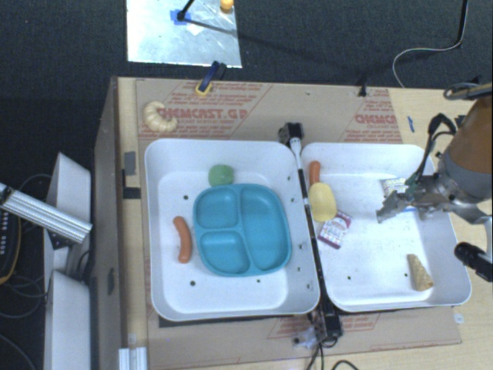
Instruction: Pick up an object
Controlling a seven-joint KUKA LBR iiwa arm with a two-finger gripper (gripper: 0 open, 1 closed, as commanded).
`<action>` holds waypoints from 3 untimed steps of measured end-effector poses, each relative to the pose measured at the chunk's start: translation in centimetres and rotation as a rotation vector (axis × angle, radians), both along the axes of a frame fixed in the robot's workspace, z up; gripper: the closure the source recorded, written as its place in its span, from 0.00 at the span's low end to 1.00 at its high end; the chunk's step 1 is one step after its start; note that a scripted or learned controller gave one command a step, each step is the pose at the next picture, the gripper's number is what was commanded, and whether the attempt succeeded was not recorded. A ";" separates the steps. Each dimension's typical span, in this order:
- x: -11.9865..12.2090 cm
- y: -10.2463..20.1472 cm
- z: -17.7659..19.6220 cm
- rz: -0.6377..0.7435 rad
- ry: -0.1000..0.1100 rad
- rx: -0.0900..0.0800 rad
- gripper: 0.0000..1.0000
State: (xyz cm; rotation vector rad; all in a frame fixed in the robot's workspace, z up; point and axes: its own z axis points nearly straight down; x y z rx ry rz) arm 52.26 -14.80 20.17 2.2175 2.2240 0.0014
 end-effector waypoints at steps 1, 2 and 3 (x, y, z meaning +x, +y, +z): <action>3.0 6.3 -10.6 0.000 -0.006 0.000 0.00; 9.1 6.1 -11.7 0.001 -0.002 0.000 0.00; 14.0 6.1 -11.7 0.002 -0.002 0.000 0.00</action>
